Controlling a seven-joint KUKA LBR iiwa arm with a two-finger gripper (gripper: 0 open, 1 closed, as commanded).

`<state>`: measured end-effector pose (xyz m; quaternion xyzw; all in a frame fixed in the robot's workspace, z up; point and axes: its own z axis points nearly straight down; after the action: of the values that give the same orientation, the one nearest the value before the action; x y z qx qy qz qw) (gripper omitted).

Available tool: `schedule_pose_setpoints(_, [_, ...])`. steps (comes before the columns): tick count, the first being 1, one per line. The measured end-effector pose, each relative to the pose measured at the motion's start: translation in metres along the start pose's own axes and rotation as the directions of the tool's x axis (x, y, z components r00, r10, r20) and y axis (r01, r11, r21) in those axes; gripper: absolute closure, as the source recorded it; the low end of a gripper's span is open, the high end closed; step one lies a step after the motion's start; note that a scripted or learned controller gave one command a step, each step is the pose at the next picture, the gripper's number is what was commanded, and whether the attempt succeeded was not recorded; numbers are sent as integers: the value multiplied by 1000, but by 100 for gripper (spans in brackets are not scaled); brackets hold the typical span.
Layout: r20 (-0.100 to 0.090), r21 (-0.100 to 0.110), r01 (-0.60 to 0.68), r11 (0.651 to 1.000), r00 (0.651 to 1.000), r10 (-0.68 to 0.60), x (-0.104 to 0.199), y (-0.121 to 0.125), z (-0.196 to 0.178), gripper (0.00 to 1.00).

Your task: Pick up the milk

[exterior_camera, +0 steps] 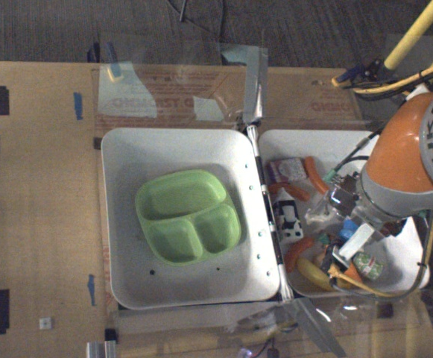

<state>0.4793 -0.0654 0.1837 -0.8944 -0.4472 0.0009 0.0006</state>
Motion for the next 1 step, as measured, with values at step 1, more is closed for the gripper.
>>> schedule_pose_setpoints(1, [-3,-6,25,1000,1000,-25,5,71,97,0])
